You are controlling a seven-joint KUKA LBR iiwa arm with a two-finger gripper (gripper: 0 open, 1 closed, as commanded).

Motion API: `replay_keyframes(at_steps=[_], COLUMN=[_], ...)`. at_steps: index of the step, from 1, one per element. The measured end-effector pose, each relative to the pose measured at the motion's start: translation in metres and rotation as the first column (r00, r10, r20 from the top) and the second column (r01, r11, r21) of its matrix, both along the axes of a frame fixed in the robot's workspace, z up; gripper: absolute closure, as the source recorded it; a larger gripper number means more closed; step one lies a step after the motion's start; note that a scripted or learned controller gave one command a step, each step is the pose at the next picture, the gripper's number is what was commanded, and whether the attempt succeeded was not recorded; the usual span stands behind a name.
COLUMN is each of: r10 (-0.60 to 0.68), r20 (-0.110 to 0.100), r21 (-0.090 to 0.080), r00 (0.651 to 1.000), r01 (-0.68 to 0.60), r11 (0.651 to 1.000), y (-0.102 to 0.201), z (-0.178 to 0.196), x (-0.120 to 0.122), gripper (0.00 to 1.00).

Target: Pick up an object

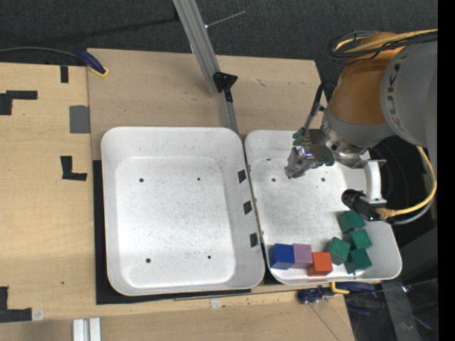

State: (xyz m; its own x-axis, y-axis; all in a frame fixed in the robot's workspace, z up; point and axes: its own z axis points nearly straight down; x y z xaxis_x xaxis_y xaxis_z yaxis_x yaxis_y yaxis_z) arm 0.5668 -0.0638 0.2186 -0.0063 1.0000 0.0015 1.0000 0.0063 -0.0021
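Right bin (284,144) near corner: 4 green blocks (352,240), 1 blue (282,255), 1 purple (303,253), 1 orange (321,263); gripper (297,165) state unclear.

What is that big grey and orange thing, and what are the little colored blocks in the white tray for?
That big thing is a robot arm. It reaches in from the right side of the picture, which a camera takes from above the bench, looking down at a slant. At the arm's tip is its gripper, the part that grabs things. It hangs over the right white bin, up near the far end, and I see nothing in it.

The robot's job is to pick up an object. The objects sit bunched at the near end of that bin: a blue block, a purple block, an orange block and some green blocks. Beside it is the left white bin. Both bins rest on a wooden bench.
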Motion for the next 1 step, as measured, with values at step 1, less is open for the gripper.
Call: replay_keyframes(at_steps=[1], r10=[0.001], r20=[0.000], r21=[0.000], r00=[1.000], r01=[-0.001], r11=[1.000], y=[0.0551], z=[-0.0053], x=[0.0011], gripper=[1.00])
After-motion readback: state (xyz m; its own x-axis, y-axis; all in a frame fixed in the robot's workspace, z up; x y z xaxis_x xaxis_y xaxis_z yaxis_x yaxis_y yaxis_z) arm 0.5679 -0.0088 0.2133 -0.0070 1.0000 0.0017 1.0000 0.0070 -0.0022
